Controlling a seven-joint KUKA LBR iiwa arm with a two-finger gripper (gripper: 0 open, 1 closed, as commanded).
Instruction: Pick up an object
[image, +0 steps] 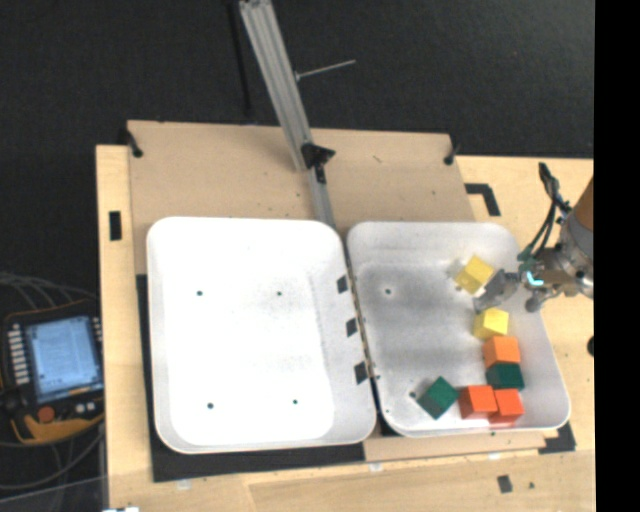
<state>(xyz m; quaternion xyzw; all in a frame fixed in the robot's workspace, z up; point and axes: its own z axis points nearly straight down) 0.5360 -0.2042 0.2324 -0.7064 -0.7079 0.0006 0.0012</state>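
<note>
Yellow block (475, 272) lies tilted in the upper part of the right bin (400, 330), just beside the gripper (512, 287), which hangs above the bin's right side; whether the gripper is released or clenched cannot be told, and no block is seen between its parts. Step in hand, judged: the approach. The next move calls for centring over 1 block and descending. A 2nd yellow block (491, 323) lies near below; orange blocks (492, 400) and 2 green blocks (436, 397) crowd the lower corner. The left bin (160, 300) shares the desk (400, 175).

Dark carpet floor (120, 70) around wooden bench (390, 170)
</note>
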